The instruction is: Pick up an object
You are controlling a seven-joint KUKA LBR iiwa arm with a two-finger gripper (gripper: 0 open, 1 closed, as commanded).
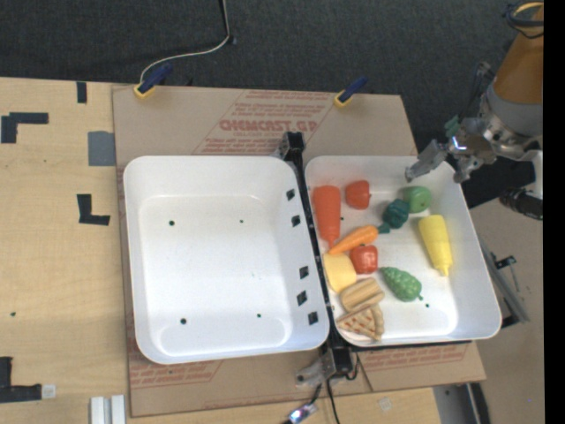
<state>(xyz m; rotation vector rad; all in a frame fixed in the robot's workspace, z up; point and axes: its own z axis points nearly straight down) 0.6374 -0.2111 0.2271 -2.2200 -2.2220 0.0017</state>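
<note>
Figure: overhead slanted view with the right bin (481,321) as landmark. My gripper (439,161) hangs just above this bin's far rim, its two grey fingers spread apart with nothing between them. The pickable toys all lie in this bin: nearest the gripper, a green round piece (417,199) touching a dark teal piece (395,212); beside them toward the bin's outer wall, a yellow corn cob (435,242); at the bin's inner wall, an orange cylinder (326,212) with a small red block (357,193) next to it; mid-bin, a carrot (355,238), a red tomato-like piece (365,259) and a yellow wedge (337,270); toward the near rim, a knobbly green piece (402,283), a tan bread roll (361,294) and a ridged waffle-like piece (363,325). All look like smooth, hard, glossy plastic. I judge the corn cob the cleanest target: elongated, apart from its neighbours, so I would descend straight and close across its narrow width. The rounded green piece would likely slip, and the mid-bin cluster is too crowded
</note>
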